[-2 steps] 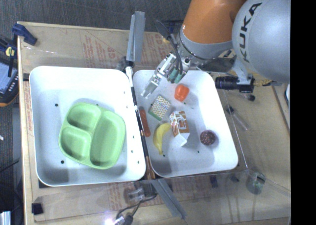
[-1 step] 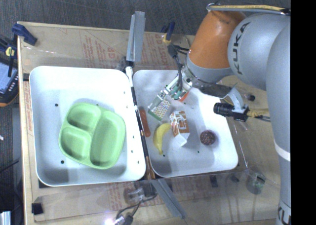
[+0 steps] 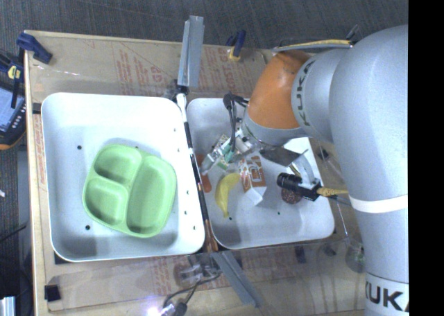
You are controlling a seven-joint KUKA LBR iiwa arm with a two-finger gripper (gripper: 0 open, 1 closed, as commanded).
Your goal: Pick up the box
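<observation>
Right bin (image 3: 305, 221): box (image 3: 254, 173) is lying near the middle; a banana (image 3: 225, 193) is lying just beside it, to its left in the view
Gripper (image 3: 223, 153): hanging low over the bin's upper-left part; whether it is wide or narrow I cannot tell, the view being blurred there
Bearing: box is sitting close by, down and to the right of the gripper in the view; its long axis is probably running roughly up-down
Left bin (image 3: 55, 169): holding a green plate (image 3: 130, 190)
</observation>
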